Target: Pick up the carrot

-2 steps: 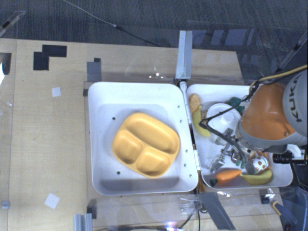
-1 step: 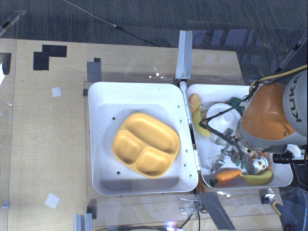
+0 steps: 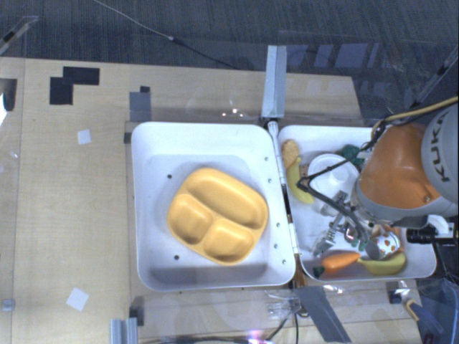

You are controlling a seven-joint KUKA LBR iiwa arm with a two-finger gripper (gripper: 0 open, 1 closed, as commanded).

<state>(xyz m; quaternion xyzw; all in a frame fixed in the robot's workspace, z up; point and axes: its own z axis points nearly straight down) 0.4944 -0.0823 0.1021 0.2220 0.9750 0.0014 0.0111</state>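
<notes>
Carrot (image 3: 340, 261) lies in the right bin (image 3: 423, 269), near its front edge, roughly lengthwise along that edge, thick end toward the bin's front-left corner as far as I can make out. A banana (image 3: 384, 265) sits just beside it on the right, touching or nearly so. More clutter behind: a yellowish item (image 3: 294, 165) along the divider side and something white and round (image 3: 331, 175) mid-bin.

Pincer (image 3: 343, 229) hangs just behind the carrot, arm's orange band (image 3: 396, 165) over the bin's back-right part. Metal bits and cables blur together at the tip; I can't tell how far the jaws stand apart. Nothing visibly between them, so I don't count carrot as held.

Handling, my guess: prob. a toy or plastic carrot, so light, stiff, smooth skin, somewhat slippery. Tapered shape means a squeeze near the thin end could squirt it out. Best hold is across the mid-to-thick part, jaws closing across the short axis, i.e. front-to-back in the bin. Risk: front wall is close, so the front finger has little room; banana may get nudged or caught too.

Left bin (image 3: 143, 213) carries a yellow divided tray (image 3: 217, 214), well apart, no concern.
</notes>
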